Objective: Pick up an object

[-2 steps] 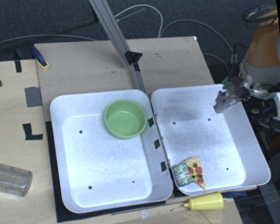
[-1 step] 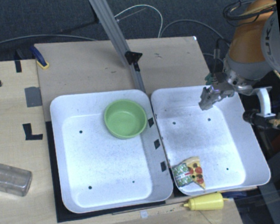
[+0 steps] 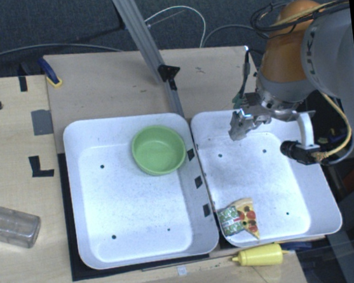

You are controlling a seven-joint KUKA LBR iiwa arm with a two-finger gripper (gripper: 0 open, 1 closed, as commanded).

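Two white bins sit side by side: a green bowl (image 3: 159, 149) in the left bin (image 3: 91, 199), a snack packet (image 3: 239, 218) in the right bin's (image 3: 300, 206) near corner. Well apart from the packet, the gripper (image 3: 240, 125) hovers above the far end of that bin, holding nothing.

I see two things in the bins that could be picked. A green bowl (image 3: 159, 149) sits upright in the left bin (image 3: 97, 243), in its far right quarter, close to the wall it shares with the right bin (image 3: 314, 217). It is round, pale green, open side up, and I see nothing inside it. A small flat packet (image 3: 238, 218) lies in the right bin, at its near left corner, close against the left wall. Its print is green and white with red and orange patches; I cannot read it. It lies flat and crumpled, turned a little askew to the bin's edges.
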